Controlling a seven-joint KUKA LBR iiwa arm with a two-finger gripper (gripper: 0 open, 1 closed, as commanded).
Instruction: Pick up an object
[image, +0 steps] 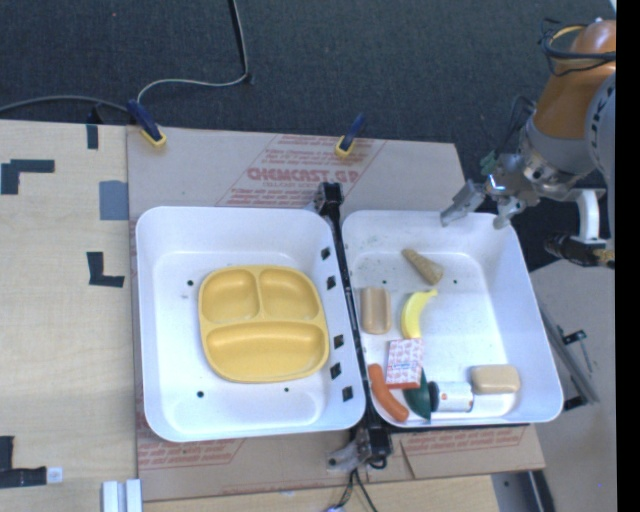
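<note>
Two white bins sit side by side on the cardboard-topped bench (400, 165). The left bin (165, 300) carries a yellow divided plate (264, 323) square in its middle. The right bin (515, 300) holds the small stuff.

The arm (570, 100) comes in from the right, its orange band high at the frame's edge, wrist angled down and leftward. The gripper (478, 208) hovers over the far right corner of the right bin, just at the rim, with two fingers spread apart and nothing between them; it is released and touching no object.

Now the items in the right bin, well apart from the gripper. A tan block (495, 379) lies near the front right corner. A red-and-white box (404, 362) sits in the front middle, an orange carrot-like piece (387, 393) just to its left along the front edge. A tan roll (375, 310) stands beside a yellow banana (418, 312). A small tan cone-like piece (423, 266) lies nearest the gripper, toward the back. A dark green piece (422, 397) and a white cylinder (455, 398) rest by the front wall.
</note>
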